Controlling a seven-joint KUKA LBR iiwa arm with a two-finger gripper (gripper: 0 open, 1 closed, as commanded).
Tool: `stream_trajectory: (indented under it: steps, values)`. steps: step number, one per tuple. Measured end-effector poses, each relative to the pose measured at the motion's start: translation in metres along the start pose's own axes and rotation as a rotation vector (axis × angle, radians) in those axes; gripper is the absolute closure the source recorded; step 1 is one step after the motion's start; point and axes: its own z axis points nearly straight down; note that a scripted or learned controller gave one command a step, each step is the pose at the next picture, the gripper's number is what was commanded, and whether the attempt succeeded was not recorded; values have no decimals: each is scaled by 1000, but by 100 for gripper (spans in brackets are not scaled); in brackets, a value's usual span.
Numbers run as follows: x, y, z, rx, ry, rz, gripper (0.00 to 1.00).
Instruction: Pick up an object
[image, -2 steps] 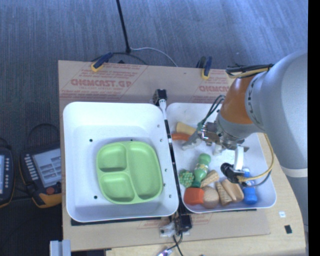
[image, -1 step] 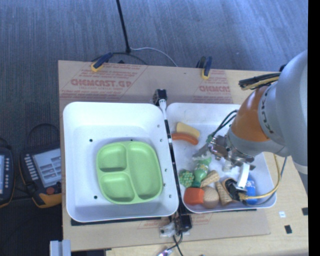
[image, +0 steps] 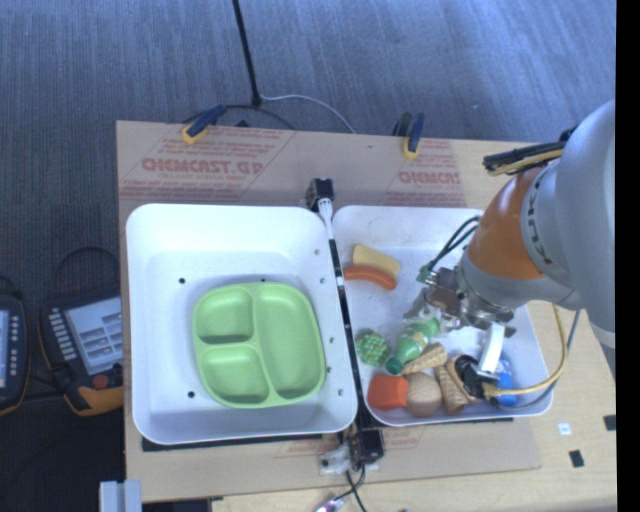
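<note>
Camera view gives me the gripper (image: 440, 312) low in the right bin (image: 405, 238), directly above a green toy (image: 413, 345) beside the green ball (image: 372, 347); finger state I cannot tell.

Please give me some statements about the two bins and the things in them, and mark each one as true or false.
1. The green plate lies in the left bin. True.
2. The green plate has three compartments. True.
3. The hot dog lies on the green plate. False: it lies in the right bin.
4. The arm reaches over the left bin. False: it reaches over the right bin.
5. The green ball lies in the right bin, near the wall between the bins. True.
</note>
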Motion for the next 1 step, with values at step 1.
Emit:
stream_trajectory:
  steps: [1]
  values:
    - [-4, -45, 8, -9, 4, 225, 100]
